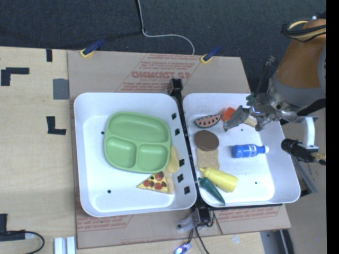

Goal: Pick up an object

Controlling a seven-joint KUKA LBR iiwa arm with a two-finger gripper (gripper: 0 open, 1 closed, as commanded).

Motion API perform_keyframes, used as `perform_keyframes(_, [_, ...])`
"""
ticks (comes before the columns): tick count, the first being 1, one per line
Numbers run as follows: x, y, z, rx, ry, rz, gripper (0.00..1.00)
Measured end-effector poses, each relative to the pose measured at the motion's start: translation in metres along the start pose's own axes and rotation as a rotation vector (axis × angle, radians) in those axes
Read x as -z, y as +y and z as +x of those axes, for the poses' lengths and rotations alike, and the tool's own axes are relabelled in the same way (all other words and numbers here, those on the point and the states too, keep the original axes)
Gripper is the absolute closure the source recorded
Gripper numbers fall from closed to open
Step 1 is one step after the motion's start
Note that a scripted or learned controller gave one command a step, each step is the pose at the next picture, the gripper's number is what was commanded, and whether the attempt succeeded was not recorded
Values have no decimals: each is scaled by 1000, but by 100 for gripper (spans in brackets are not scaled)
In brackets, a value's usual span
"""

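The right bin point(275, 187) holds a watermelon slice point(207, 121), a small orange piece point(229, 112), a round brown cookie point(206, 139) on a tan slice point(208, 157), a blue bottle point(248, 151) lying on its side, a yellow squeeze bottle point(221, 178) and a green item point(213, 191). My gripper point(243, 124) hangs over the bin's upper middle, just right of the orange piece and above the blue bottle. It looks open, with only white bin floor between its fingers.
In the left bin point(87, 157) lie a green divided plate point(137, 142), a pizza slice point(155, 182) and a yellow wedge point(174, 161). The black divider point(181, 142) joins the two bins. A cable point(159, 35) runs across the dark floor behind.
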State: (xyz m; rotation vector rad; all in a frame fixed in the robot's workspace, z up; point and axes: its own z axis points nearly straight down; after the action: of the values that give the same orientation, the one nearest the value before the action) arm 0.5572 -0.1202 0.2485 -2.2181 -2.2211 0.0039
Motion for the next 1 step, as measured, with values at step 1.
perform_keyframes(1, [-70,-45,58,3,4,11,0])
